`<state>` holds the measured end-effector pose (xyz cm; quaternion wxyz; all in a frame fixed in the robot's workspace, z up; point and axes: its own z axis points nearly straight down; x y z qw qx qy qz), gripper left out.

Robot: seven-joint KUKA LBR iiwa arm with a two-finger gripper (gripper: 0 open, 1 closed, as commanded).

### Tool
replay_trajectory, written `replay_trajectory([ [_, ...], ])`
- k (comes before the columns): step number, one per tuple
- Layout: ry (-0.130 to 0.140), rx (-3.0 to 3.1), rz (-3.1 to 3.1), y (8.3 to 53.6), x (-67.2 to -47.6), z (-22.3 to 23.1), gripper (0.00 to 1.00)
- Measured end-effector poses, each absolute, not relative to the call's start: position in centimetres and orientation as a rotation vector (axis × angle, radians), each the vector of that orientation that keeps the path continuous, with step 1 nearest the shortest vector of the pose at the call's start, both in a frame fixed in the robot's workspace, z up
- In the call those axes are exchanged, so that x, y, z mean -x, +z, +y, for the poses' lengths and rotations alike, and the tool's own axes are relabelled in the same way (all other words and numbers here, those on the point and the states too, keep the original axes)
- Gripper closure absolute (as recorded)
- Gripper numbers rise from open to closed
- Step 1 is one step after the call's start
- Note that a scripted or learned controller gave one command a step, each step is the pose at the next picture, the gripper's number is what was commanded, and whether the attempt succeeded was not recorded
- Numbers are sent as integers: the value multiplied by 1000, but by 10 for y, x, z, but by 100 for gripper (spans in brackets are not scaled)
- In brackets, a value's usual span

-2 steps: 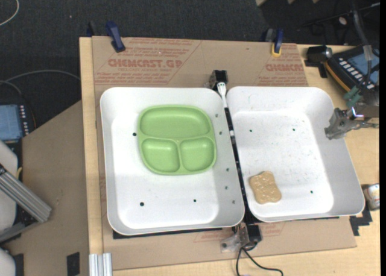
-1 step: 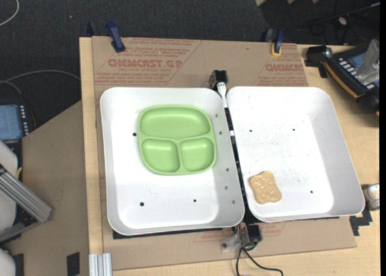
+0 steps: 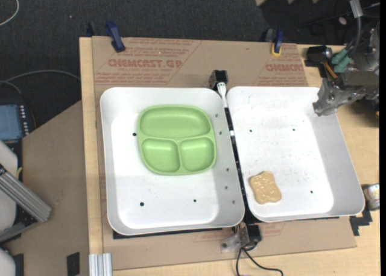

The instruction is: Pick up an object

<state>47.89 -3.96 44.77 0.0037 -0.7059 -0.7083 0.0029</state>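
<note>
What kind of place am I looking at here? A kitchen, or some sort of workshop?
Most likely a robotics lab, not a kitchen: two white bins sit on a clamped board, a gripper reaches in, and cables trail on dark carpet. The green plate looks like a test object.

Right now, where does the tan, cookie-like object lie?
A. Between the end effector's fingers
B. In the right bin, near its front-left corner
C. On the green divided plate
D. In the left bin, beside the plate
B. The tan object rests on the floor of the right bin, near its front-left corner, apart from the green divided plate in the left bin and far from the end effector.
</note>
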Motion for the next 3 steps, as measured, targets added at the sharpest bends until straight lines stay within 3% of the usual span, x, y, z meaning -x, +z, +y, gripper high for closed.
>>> replay_trajectory([
  [1,12,2214,-2217,354,-478,-18,100],
  [2,4,2210,-2225,342,-479,42,100],
  [3,-13,2217,-2231,404,-480,85,100],
])
